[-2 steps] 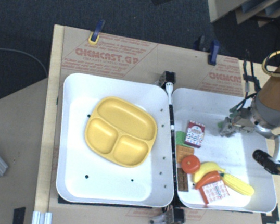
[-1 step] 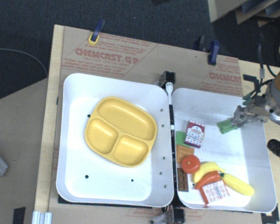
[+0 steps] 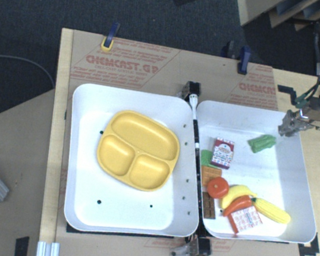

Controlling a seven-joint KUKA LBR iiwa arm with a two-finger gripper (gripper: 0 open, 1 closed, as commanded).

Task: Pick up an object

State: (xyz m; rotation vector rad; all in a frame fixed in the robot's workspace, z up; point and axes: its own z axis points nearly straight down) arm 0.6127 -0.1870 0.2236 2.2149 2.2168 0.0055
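Observation:
My gripper (image 3: pixel 291 125) hangs over the far right edge of the right bin (image 3: pixel 305 177), just right of a green block (image 3: pixel 262 143). Nothing shows between its fingers. In the right bin lie a small red and white box (image 3: pixel 223 153), a red tomato (image 3: pixel 218 187), a yellow banana (image 3: pixel 272 211), a red pepper (image 3: pixel 238 204), a white and red packet (image 3: pixel 247 219) and a brown bar (image 3: pixel 209 189). A flat green piece (image 3: pixel 206 157) sits beside the box.
A yellow divided plate (image 3: pixel 138 150) lies in the left bin (image 3: pixel 78 190). Blue and yellow clamps (image 3: pixel 109 38) hold the board at the back. The arm reaches in from the upper right.

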